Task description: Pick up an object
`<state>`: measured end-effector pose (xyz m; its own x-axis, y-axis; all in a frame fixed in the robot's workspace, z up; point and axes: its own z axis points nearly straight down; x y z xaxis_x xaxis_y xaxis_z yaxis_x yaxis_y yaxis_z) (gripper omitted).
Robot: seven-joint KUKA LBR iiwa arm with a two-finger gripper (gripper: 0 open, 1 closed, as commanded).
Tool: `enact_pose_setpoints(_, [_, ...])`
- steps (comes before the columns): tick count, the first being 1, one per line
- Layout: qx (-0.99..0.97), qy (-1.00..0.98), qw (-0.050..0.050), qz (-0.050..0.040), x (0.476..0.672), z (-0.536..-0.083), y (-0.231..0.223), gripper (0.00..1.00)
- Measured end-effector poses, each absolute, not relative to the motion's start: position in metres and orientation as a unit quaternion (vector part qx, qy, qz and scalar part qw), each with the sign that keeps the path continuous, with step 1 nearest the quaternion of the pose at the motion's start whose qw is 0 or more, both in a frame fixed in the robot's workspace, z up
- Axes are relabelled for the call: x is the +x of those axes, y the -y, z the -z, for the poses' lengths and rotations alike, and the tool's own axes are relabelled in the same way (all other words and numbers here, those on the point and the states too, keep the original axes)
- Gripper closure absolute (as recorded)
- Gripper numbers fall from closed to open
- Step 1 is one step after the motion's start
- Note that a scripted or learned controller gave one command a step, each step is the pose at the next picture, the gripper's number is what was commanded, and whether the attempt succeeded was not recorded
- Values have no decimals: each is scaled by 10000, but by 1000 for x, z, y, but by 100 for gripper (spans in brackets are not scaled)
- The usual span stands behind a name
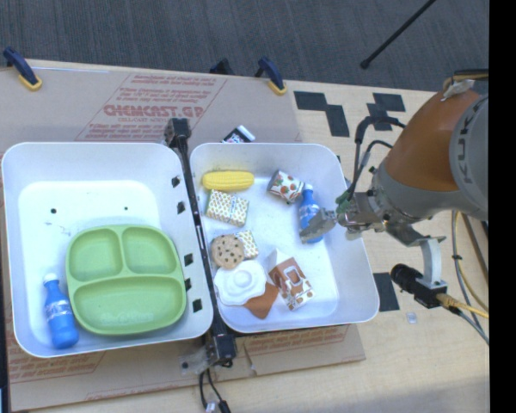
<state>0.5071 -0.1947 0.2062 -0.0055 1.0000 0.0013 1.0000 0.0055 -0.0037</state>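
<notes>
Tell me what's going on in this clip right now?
A robot arm reaches in from the right, over the right bin. Its hand is low at a small blue bottle near that bin's right wall; whether it has a grip is unclear. Around it lie a corn cob, a cookie, a fried egg and some snack packets. The left bin holds a green plate and another blue bottle.

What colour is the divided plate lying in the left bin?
Light green. The three-compartment plastic plate shows best in the camera view.
</notes>
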Motion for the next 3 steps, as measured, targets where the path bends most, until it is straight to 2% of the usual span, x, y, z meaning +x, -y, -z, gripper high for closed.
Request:
enact_pose_setpoints(1, [-7047,7095,21,-19,605,-90,200,0])
enact_pose_setpoints(2, [-7035,7107,10,-10,607,-102,200,100])
enact_pose_setpoints(3, [-7049,7093,-3,3,627,-219,170,100])
